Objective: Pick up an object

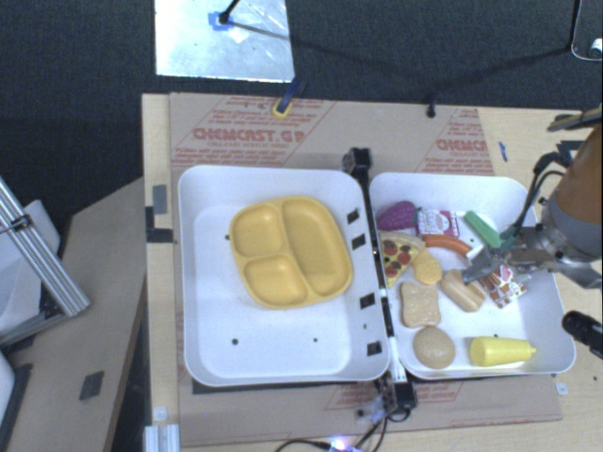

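Fingers of the gripper [482,269] hang low over the right bin [546,347], but their metal tips blur into the clutter, so I cannot tell whether they are spread or pinching anything. Candidate objects crowd just below: a small red-and-white packet [507,288] at about four o'clock from the tips, a toy hot dog bun [462,293] at seven o'clock, a green block [481,227] at twelve, and an orange sausage [447,244] at ten.

My worry is crowding: a descent between pieces so close could wedge on two at once, or nudge the bun aside and close on air.

At nine o'clock the left bin [217,347] carries a yellow divided plate [287,250]. Both bins sit on a cardboard sheet [245,130] atop the bench, with dark carpet [75,64] beyond at twelve.
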Tool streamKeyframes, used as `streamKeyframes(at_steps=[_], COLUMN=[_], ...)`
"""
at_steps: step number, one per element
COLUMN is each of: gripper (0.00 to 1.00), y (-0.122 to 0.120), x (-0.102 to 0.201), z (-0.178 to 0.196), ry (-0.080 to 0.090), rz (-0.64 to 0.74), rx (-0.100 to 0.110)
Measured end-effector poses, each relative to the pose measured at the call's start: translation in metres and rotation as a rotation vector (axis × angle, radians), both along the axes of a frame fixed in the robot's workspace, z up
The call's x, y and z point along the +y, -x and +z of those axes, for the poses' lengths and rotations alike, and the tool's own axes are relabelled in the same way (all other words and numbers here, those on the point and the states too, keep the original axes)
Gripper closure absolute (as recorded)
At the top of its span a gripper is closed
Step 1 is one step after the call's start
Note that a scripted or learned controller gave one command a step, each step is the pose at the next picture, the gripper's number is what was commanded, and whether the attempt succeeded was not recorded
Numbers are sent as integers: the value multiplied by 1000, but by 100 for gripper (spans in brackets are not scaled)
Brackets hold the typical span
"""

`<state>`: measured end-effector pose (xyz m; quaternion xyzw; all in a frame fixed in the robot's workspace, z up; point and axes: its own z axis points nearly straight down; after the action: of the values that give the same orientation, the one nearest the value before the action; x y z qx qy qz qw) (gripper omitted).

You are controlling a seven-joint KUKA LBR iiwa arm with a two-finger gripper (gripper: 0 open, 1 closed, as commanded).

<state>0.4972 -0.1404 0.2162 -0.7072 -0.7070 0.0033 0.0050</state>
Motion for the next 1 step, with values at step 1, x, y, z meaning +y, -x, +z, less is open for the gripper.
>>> streamKeyframes(at_steps=[1], gripper=[0], y=[-3], x=[0], z=[6], ry=[2], rz=[3], rx=[-13])
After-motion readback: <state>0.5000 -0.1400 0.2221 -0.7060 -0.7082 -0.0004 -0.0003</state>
